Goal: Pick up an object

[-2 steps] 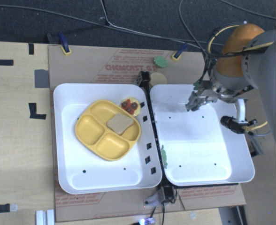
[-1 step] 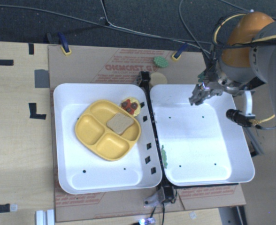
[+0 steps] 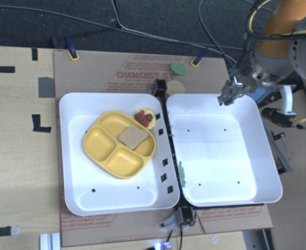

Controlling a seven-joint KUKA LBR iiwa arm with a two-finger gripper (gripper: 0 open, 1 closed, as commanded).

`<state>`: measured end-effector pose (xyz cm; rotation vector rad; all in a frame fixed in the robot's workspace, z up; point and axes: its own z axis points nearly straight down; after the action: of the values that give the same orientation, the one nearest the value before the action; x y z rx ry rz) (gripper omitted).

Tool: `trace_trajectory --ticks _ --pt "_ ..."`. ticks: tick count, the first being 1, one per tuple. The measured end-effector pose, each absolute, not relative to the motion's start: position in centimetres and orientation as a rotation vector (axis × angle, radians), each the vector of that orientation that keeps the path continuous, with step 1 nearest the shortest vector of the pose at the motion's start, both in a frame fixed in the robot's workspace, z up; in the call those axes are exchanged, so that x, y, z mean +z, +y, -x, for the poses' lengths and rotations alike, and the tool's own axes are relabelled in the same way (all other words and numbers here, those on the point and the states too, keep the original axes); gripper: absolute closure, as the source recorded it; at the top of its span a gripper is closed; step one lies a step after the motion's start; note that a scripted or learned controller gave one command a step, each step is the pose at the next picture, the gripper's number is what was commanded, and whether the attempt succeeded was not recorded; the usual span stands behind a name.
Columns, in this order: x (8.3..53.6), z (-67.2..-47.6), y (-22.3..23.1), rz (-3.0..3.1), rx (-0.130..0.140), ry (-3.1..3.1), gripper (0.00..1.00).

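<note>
A yellow divided plate [image 3: 111, 150] lies in the left bin [image 3: 72, 139]. A tan slice of bread [image 3: 132, 137] rests on the plate's right compartment. A small red and dark toy [image 3: 144, 117] sits at the plate's upper right edge. My gripper [image 3: 227, 98] hangs over the far rim of the right bin [image 3: 246, 155], well to the right of the plate, with nothing seen between its fingers.
A green scrap [image 3: 181, 173] lies by the right bin's left wall. A green round piece [image 3: 178, 68] sits on the cardboard behind the bins. Black clips run along the divide between the bins. Cables hang behind the bench.
</note>
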<state>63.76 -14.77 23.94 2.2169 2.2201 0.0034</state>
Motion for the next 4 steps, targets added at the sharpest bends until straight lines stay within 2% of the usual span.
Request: trace_trajectory --ticks 1,3,4 --pt "23.1 -63.0 -10.1 -2.218 -0.002 2.226 1.0" --pt "22.6 -58.8 -0.9 -2.218 -0.003 2.229 1.0" --pt "21.6 -57.8 3.9 -2.217 -0.003 2.23 1.0"
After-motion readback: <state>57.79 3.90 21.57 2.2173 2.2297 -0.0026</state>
